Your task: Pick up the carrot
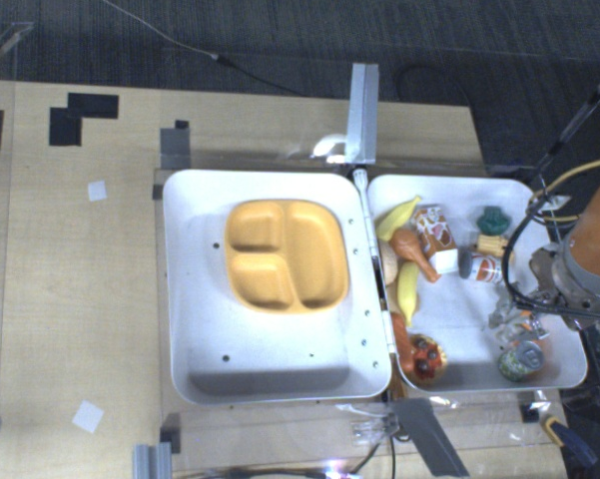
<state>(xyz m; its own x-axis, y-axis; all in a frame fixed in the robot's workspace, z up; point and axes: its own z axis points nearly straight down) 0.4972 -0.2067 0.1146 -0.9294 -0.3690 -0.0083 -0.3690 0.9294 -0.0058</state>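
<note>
A slim orange-red piece that looks like the carrot (399,335) lies along the left wall of the right bin (569,367), just below a banana (407,289). My gripper (517,332) hangs low at that bin's front right corner, well to the right of the carrot. It sits over a small round greenish item (520,363), and its metal parts blur into the clutter there. The grey arm with its orange band (597,238) enters from the right edge.
The right bin also holds a second banana (399,215), a brown drumstick (415,250), a patterned packet (434,226), a small bottle (484,267), a green-topped piece (492,220) and a dark red item (426,357). A yellow divided plate (285,254) lies in the left bin (195,297).
</note>
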